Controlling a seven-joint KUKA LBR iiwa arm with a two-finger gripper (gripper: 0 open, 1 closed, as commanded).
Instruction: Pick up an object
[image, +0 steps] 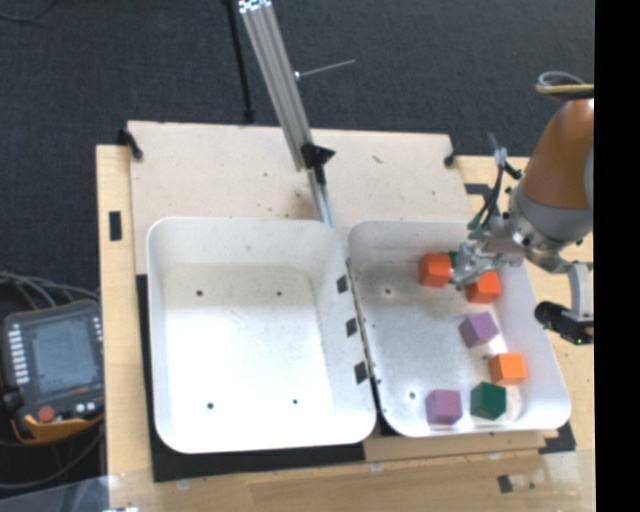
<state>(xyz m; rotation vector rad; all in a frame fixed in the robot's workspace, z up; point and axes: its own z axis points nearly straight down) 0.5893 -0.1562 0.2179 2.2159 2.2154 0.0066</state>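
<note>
Dark carpet surrounds a wooden desk carrying two white bins side by side. Over the right bin the hand hangs at the end of the grey arm, which enters from the right with its orange band above the wrist. The hand sits low between two orange blocks: one just to its left, another just below and right of it. Whether it is spread or closed cannot be told, and no block is seen gripped in it.

Further toward the near rim of the same bin lie a purple block, a third orange block, a green block and a second purple block; the green and lower purple blocks sit near each other by the front wall.

Left of these stands the other bin. A slanted metal rail rises from behind the junction of the bins. A control pendant rests on the floor at far left.
</note>
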